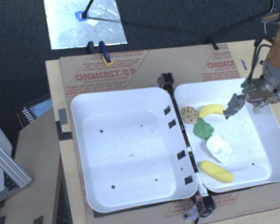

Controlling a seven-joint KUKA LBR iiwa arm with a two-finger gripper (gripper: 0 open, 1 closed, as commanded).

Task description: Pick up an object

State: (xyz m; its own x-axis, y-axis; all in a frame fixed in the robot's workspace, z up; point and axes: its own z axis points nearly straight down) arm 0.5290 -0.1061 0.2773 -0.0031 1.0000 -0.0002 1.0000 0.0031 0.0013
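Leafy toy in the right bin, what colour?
Green: the leafy toy shows best in the camera view, lying between a banana and a white toy.

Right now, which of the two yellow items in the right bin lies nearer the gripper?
The banana at the bin's far side, just left of the gripper. The other yellow item, the corn cob, lies near the front wall.

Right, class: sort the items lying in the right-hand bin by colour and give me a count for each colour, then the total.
Yellow: 2, the banana near the gripper and the corn cob at the front.
Green: 1, the leafy piece.
White: 1, the white lump.
Tan: 1, the speckled cookie.
Total: 5
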